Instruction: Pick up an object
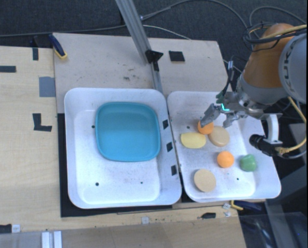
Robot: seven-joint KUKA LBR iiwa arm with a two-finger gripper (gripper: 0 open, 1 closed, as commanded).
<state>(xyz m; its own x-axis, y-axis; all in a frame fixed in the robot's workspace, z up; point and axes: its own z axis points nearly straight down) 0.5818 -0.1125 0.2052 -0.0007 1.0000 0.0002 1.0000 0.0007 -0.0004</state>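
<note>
Although no label or writing can be read anywhere, shapes are plain enough. Taking the right bin (pixel 257 190) as landmark: nearest its front rim lies a tan disc (pixel 204 180), behind it an orange ball (pixel 225 159) and a green lump (pixel 248 163), then a yellow oval (pixel 193 140) and a beige round (pixel 219 137). Farther back, the gripper (pixel 219 119) stands with fingers apart, one touching a small orange piece (pixel 205 127). Left of that bin, a smooth blue square plate (pixel 127 131) rests.

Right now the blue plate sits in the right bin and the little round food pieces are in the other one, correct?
Not quite: the camera view shows the blue plate in the left bin. The food pieces lie in the right bin, as you meant.
</note>
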